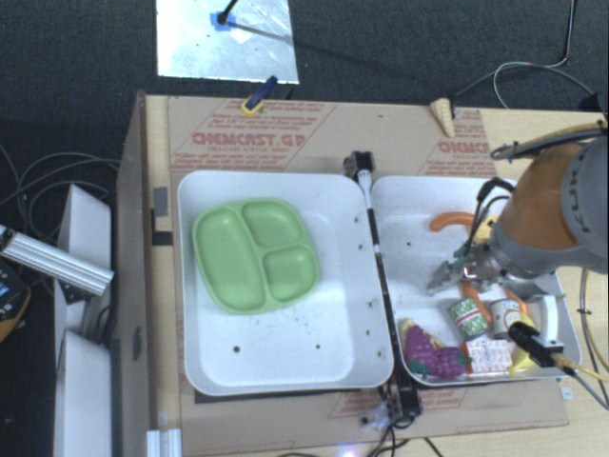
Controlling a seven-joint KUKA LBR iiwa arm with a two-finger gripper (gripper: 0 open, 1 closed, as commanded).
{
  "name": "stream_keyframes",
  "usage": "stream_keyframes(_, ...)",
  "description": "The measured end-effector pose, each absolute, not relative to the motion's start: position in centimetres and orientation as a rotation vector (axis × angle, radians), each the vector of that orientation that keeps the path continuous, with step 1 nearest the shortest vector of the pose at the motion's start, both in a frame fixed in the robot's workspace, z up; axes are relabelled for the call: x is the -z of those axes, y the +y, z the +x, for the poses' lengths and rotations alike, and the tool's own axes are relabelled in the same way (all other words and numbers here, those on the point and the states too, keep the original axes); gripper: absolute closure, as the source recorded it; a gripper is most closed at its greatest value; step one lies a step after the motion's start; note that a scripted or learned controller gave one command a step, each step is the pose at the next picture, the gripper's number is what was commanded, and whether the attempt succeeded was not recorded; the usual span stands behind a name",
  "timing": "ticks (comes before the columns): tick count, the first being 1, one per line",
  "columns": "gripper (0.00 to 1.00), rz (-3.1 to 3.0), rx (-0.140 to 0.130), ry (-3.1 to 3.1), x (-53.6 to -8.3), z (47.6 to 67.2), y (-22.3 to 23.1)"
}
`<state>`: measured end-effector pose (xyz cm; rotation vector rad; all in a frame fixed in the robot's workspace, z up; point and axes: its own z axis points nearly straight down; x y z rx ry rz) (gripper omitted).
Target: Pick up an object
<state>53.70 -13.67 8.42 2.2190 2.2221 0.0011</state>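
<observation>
Camera view puts my jaws (455, 276) low in the right bin (409, 208); how they stand I cannot tell. At five o'clock stands a small can (468, 318), likely light, stiff, slippery: grip its sides.

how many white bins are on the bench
2. The left bin holds a green divided plate; the right bin holds the small items, with the gripper over it.

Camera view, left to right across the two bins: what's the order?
Green three-compartment plastic plate in the left white bin → purple toy grape bunch in the right white bin → green-labelled can → grey arm with orange band.
</observation>
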Motion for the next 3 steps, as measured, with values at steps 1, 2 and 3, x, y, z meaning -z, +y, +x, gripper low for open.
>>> stream_keyframes(1,0.0,2.219,0.0,2.223,-8.4,51.3,-14.5)
stream_keyframes(2,1.0,2.213,-0.007,2.218,-9.7,51.6,-14.6)
stream_keyframes(3,1.0,2.216,-0.004,2.225,-18.5,52.1,-5.2)
